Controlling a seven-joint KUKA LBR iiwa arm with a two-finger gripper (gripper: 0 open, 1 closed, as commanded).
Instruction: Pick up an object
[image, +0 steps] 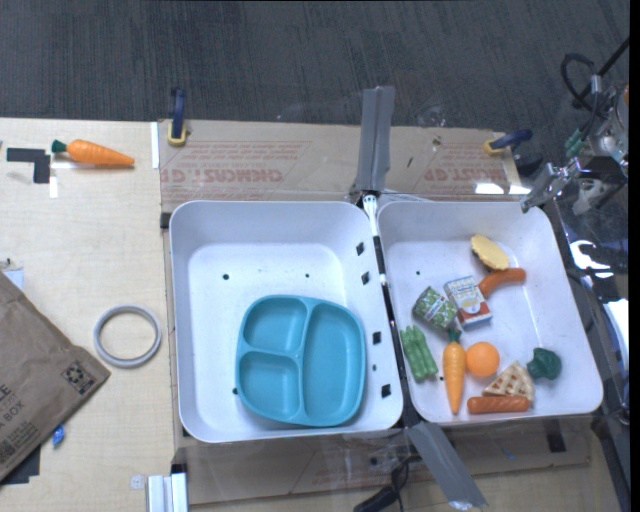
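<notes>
Where toy food (470, 330) clusters, right bin (565, 300)

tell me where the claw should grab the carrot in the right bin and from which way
Probably best across the thick upper half of the carrot, coming straight down from above. It lies flat, pointing toward the front wall of the right bin, tapering to a thin tip. Close across its width, though the green pea pod and orange ball flank it closely.

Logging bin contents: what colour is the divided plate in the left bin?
Light blue (teal); the divided plate shows best in the camera view.
</notes>
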